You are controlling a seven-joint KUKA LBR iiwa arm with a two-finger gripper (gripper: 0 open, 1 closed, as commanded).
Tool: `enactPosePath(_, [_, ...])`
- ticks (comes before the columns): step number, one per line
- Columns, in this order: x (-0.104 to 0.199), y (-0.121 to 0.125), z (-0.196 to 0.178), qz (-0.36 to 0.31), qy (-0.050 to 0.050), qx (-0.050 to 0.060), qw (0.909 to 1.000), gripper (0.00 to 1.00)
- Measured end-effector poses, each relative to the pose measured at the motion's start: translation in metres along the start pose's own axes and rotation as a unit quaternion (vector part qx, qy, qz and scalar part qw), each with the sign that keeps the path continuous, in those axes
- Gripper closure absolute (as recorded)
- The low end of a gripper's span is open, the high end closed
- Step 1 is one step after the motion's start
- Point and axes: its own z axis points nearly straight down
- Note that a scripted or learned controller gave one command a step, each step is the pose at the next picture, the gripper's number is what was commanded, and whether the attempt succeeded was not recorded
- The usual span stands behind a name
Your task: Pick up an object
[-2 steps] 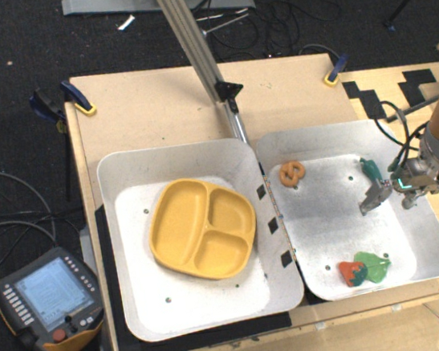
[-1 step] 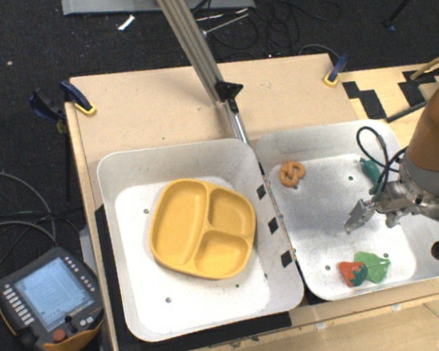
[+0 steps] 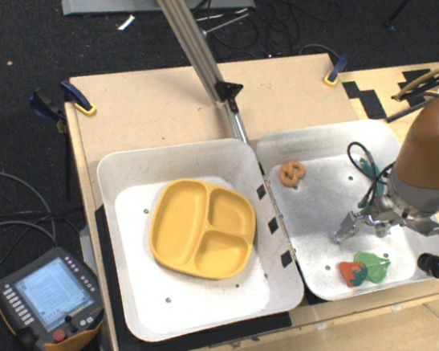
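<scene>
Left bin (image 3: 129, 224): it holds one yellow tray (image 3: 202, 227) with three compartments, lying flat near the bin's centre, slightly toward its right wall. The tray is wide and shallow; in my judgement it is a poor candidate for a two-finger grasp unless taken by the rim.

Right bin (image 3: 312, 145): a pretzel (image 3: 291, 173) lies near the back left corner, well apart from everything else. A red and green toy (image 3: 365, 269) lies near the front edge, right of centre. Either would serve as the task's object.

Tool (image 3: 355, 226): it hangs over the middle of the right bin, between pretzel and toy, nearer the toy. The fingers (image 3: 343, 233) point toward the left and appear spread, with nothing between them; it holds no object.

Assessment: the step in hand is the approach, and no grasp is yet made. The toy is the closer target. To do this well, the tool should be centred over the toy before it descends, with the fingers astride its narrow width and not its length. The toy sits close to the bin's front wall, so a finger may strike that wall; the safer line of closing runs along the wall. The toy's shape is uneven, so a slip is possible.
</scene>
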Motion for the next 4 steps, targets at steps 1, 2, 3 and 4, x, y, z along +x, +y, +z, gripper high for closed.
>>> enactPosePath(1, [0.000, 0.001, -0.012, -0.001, 0.000, -0.002, 1.0000, 1.00])
enactPosePath(2, [0.004, 0.001, -0.055, -0.002, -0.001, -0.002, 1.0000, 1.00])
enactPosePath(3, [0.004, 0.006, -0.118, -0.002, -0.001, -0.003, 1.0000, 1.00])
enactPosePath(4, [0.004, 0.007, -0.144, -0.002, -0.001, -0.002, 1.0000, 1.00])
